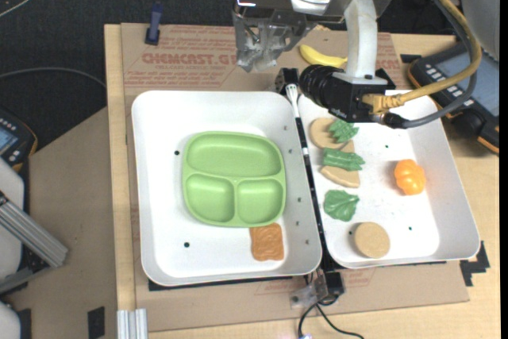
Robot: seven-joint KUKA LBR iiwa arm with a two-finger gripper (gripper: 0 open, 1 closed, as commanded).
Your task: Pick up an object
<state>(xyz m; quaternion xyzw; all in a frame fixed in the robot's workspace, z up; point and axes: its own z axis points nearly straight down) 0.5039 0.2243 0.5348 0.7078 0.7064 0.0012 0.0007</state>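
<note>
Currently the jaws [258, 52] hang above the far edge of the left bin [151, 171], and I cannot tell their state. Nearest loose object is the banana [321, 55], just beyond the right bin [444, 171]; descend straight, centered over one item.

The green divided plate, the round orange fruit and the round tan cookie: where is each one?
Green divided plastic plate [234, 177]: camera view, left bin, point on its middle ridge.
Round orange toy fruit [409, 177]: camera view, right bin, point on its middle.
Round tan cookie [371, 240]: camera view, right bin's near edge, point on its top face.
</note>
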